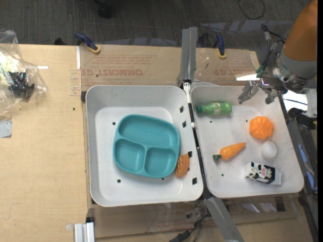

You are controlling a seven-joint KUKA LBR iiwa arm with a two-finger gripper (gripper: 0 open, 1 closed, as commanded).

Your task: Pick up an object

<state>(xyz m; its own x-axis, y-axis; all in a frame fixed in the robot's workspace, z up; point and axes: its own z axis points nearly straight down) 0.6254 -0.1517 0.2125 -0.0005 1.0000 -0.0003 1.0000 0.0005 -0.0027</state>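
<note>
Gripper (open) above orange pumpkin

— What do we have in the left bin?
— We see a tray in its middle, with a bread roll touching the tray's right corner.
— And the right bin?
— We find a bottle at the back left, a pumpkin right of centre, an egg just before it, a carrot left of the egg, and a carton at the front right.
</note>
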